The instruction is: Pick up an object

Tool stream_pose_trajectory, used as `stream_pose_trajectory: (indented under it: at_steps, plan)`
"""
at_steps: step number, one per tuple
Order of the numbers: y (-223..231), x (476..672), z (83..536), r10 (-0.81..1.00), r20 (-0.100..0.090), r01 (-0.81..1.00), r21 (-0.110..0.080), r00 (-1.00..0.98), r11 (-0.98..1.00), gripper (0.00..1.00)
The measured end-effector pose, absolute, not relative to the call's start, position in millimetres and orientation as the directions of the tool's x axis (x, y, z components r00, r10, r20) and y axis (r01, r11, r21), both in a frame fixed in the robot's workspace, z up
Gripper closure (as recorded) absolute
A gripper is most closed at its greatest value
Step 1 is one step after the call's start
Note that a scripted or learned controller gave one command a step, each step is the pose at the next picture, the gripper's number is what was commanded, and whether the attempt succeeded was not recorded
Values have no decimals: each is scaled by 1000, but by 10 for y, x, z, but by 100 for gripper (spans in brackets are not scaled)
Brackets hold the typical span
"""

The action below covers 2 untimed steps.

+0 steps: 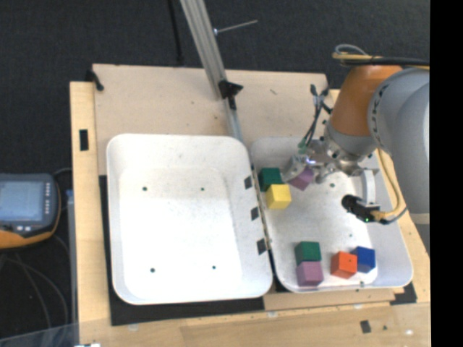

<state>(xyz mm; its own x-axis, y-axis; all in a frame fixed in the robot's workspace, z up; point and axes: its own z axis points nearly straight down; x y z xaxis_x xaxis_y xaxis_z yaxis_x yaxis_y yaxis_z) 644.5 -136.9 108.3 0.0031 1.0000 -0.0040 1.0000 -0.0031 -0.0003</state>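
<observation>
Right then, your gripper [302, 170] had clamped the purple block [302, 178], lifted above the right bin [394, 255]. Green cube [270, 177] and yellow cube [278, 196] sat just beside.

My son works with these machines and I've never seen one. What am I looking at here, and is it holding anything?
This is one camera fixed above a bench, looking down at a slant. The grey and orange shape at the right is a robot arm, reaching in from that side. Its tool hangs over the right bin, one of two shallow white bins; the left bin sits beside it. In the right bin lie small blocks: a green block and a yellow block near the divide, and green, purple, orange and blue ones at the near edge. A purple block sits right at the tool, but I cannot tell whether it is gripped or merely beneath it.
</observation>
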Motion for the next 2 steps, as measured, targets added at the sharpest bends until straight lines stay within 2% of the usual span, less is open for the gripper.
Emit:
stream_pose_trajectory:
  at_steps: [1, 2]
  plan:
    - [-1436, 6326, 973, 1000, -3, 1000, 0, 2, -2, 0]
    - [-1427, 6333, 977, 1000, -1, 1000, 2, 4, -4, 0]
